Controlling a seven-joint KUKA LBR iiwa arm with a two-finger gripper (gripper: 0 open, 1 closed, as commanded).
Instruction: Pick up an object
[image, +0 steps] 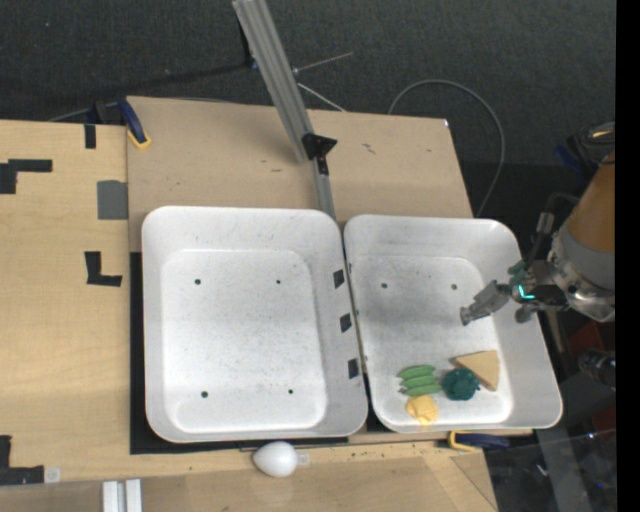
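Plywood bench (250, 150), two white bins parked side by side on it, and all the loot is bunched in the near corner of the right bin (500, 240): green pods (419, 378), a yellow piece (423, 407), a teal lump (460, 384), a tan wedge (480, 367). The gripper (497, 298) is hung over that bin's right side, just above the pile, fingers spread and nothing held, so a drop onto the wedge is probably being lined up.
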